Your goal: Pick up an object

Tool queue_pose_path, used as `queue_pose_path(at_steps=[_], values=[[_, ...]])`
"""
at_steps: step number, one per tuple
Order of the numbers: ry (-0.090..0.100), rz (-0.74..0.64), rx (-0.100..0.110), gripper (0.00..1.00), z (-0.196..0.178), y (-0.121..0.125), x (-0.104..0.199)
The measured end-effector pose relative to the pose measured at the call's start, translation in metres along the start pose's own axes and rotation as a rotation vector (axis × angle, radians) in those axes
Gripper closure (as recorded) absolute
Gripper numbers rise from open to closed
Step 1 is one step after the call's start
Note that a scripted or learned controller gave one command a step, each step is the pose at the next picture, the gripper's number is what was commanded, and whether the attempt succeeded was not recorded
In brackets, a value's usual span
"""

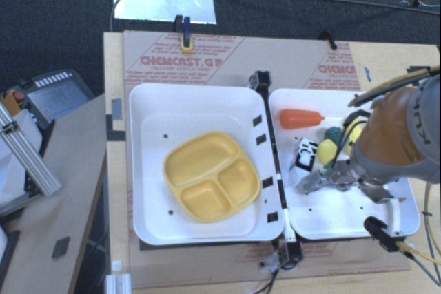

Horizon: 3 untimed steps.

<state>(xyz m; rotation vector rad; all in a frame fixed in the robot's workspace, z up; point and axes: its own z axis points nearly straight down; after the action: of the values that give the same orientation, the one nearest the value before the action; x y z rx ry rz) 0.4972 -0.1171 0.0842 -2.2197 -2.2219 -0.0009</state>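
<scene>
Gripper (pixel 313 181) hung low beside our black-and-white block (pixel 304 154), its grip state unclear, so we feared a miss.

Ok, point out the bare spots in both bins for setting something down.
Left bin: bare floor rings the yellow divided tray, widest along the far and left walls. Right bin: crowded under the gripper by the orange carrot, yellow piece and black-and-white item; the near strip is barest.

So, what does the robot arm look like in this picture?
The arm is thick and rounded, grey with a wide orange band above the wrist. Yellow and black cables run along its upper side. Its end effector is metallic grey.
</scene>
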Motion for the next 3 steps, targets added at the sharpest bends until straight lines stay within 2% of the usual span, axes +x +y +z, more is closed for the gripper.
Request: queue_pose_path(at_steps=[1, 2, 3], values=[[0.000, 0.000, -0.003, 1.00, -0.011, 0.001, 0.000], [-0.002, -0.003, -0.006, 1.00, -0.059, -0.003, 0.006], [-0.003, -0.004, -0.009, 1.00, -0.123, -0.002, 0.008]])
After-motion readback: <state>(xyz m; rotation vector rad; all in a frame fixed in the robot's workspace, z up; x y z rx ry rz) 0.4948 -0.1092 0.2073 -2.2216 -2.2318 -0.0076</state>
